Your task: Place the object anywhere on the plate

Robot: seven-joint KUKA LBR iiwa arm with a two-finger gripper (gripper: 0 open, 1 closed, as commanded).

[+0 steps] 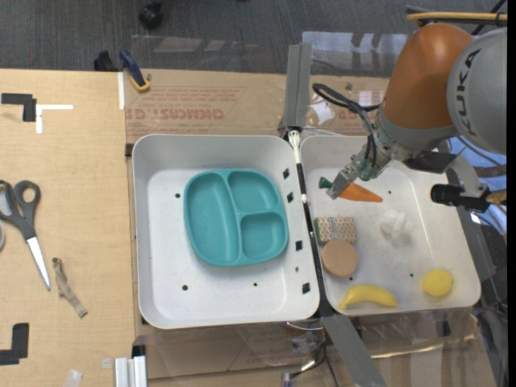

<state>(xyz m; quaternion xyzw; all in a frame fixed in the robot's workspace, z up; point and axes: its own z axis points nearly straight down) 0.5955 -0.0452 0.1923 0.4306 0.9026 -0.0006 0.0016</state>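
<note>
So we had the gripper (355, 177) down in the right bin (451, 293), right at the toy carrot (360, 191), and the fingers looked clamped on its green-topped end, orange tip poking out toward the right. The teal divided plate (238, 216) sat over in the left bin (153, 240), well apart from the carrot. Around the carrot we also saw a patterned block (336, 230), a round tan disc (339, 258), a banana (368, 297), a yellow lemon-ish thing (438, 282) and a small white lump (393, 223). Scissors (27, 224) lay off on the bench.
</note>
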